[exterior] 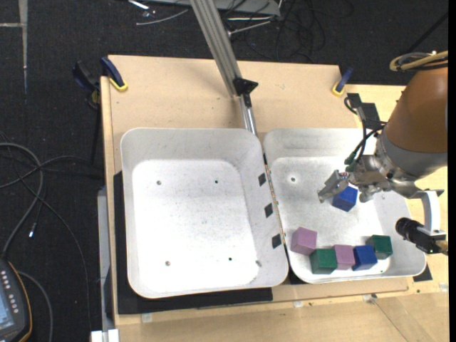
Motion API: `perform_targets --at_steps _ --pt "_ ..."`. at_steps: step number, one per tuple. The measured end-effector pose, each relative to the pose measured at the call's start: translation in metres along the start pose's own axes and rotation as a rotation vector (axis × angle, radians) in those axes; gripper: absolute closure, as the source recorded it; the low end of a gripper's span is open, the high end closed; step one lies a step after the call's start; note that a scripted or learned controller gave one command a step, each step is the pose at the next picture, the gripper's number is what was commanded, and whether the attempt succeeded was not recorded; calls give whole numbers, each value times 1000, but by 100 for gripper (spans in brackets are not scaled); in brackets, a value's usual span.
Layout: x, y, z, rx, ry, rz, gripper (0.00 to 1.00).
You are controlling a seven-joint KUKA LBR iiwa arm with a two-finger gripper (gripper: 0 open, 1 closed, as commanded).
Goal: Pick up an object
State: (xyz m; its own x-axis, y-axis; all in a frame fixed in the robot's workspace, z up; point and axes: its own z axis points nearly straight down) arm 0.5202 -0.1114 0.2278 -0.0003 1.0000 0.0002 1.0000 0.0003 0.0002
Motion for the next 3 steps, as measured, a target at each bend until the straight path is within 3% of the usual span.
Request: perform_targets --at_steps 1,2,3 --pt "-21 29 83 6 -1 1 0" --pt "-78 85 104 -11 -5 2 0" --pt "-73 78 107 -26 -11 -3 0"
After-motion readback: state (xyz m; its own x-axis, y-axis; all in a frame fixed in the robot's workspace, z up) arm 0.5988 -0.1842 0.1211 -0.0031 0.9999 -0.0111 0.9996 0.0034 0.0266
